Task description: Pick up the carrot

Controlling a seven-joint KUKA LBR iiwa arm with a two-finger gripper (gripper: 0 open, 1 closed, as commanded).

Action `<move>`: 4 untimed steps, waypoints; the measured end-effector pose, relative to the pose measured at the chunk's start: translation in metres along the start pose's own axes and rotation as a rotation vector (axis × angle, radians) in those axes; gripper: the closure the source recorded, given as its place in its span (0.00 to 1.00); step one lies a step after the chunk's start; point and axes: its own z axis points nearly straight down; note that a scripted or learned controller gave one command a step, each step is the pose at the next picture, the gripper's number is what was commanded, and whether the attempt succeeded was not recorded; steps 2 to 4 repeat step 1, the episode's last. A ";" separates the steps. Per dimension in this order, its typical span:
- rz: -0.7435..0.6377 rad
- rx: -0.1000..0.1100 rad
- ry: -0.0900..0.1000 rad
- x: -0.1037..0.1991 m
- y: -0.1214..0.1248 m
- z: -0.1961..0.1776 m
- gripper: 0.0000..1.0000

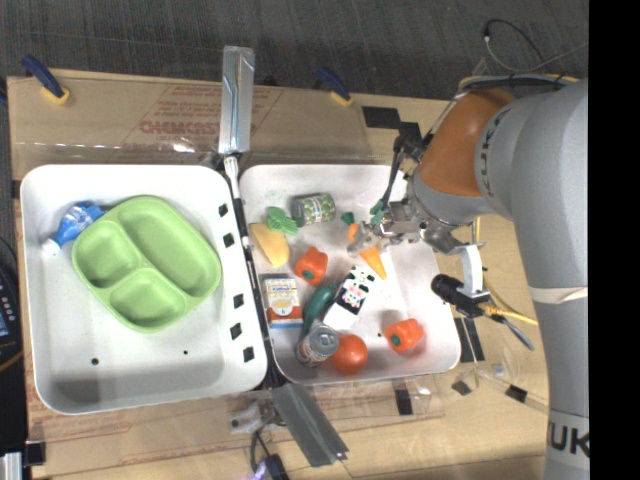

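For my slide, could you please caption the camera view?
Pincer poised by the carrot in the cluttered right bin.

Two shallow white bins sit side by side, the left bin and the right bin. The left one holds one green three-compartment plate and one crumpled blue item. The right one holds two small metal cans, one small orange carrot, one red tomato, two orange-red peppers, one yellow wedge, one small printed carton and one black-and-white patterned box.
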 end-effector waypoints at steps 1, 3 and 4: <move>0.015 -0.010 -0.002 0.001 0.017 -0.107 1.00; 0.015 -0.010 -0.002 0.001 0.017 -0.107 1.00; 0.015 -0.010 -0.002 0.001 0.017 -0.107 1.00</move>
